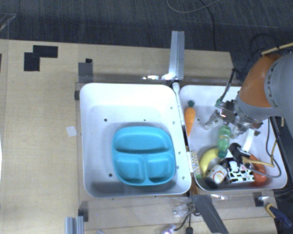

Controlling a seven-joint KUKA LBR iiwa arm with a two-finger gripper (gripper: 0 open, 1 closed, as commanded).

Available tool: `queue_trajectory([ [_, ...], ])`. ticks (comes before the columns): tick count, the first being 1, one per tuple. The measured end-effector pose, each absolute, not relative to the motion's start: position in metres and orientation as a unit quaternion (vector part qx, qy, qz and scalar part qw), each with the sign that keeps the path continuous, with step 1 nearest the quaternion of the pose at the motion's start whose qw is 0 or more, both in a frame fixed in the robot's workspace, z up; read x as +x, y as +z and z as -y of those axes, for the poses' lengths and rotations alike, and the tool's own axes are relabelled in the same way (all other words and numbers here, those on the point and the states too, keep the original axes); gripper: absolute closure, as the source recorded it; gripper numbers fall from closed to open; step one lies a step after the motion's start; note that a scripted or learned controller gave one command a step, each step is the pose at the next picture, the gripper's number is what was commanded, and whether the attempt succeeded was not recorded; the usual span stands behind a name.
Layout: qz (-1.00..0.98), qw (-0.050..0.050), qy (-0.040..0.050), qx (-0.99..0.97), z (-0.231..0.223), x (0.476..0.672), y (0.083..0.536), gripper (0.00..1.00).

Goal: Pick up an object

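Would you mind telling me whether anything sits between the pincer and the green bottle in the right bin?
Nothing visible does. The pincer hangs directly over the green bottle in the right bin. The banana lies touching the bottle's lower left, and the carrot lies apart near the left wall.

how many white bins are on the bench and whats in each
2. The left bin holds a blue divided tray. The right bin holds a carrot, a banana, a green bottle and more clutter; some items may be hidden under the arm.
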State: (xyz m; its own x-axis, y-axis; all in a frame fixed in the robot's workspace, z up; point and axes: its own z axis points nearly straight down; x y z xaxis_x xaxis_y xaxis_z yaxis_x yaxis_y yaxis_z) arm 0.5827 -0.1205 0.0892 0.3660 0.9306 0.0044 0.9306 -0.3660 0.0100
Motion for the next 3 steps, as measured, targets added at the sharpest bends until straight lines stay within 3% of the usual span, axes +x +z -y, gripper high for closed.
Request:
queue_trajectory([
  [1,-0.564,0.004,0.0083,0.825,0.118,0.586,0.101,1.0],
  [2,-0.566,0.005,0.0101,0.824,0.116,0.587,0.112,1.0],
  [3,-0.673,0.002,0.0026,0.74,0.047,0.564,0.217,1.0],
])
